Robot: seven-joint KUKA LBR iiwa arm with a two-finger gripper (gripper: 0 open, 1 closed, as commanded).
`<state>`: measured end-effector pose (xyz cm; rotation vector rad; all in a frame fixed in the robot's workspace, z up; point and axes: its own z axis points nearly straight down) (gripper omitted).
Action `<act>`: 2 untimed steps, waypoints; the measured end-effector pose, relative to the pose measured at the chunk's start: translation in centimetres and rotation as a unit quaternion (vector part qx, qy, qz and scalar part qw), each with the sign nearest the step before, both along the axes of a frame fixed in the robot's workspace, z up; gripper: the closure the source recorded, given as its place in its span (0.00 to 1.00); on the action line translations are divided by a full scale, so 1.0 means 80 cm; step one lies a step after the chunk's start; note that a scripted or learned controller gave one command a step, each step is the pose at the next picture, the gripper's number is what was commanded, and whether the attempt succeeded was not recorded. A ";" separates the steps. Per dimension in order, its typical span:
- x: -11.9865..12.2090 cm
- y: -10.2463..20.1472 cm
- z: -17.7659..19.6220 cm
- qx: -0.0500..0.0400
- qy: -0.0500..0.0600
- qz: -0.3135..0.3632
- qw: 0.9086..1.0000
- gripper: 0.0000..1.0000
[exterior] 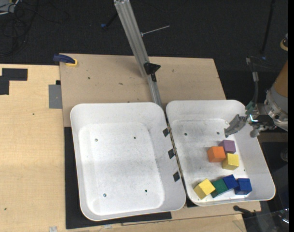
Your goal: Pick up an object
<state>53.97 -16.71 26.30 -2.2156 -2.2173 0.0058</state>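
Several small blocks lie in the right bin. A purple cube, an orange cube and a yellow cube cluster at its right side. Along its front edge sit a yellow block, a green block and two blue blocks. My gripper hovers over the bin's right rim, just above and right of the purple cube. Its fingers are spread open with nothing between them.
The left bin stands beside the right one, joined by black clips. A slanted aluminium rail rises behind the bins. A blue and yellow clamp sits at the bench's far left corner.
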 end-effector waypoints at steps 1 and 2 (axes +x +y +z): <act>0.001 -0.001 0.003 -0.001 -0.002 -0.001 1.000 0.00; 0.011 -0.006 -0.066 0.000 0.000 0.000 1.000 0.00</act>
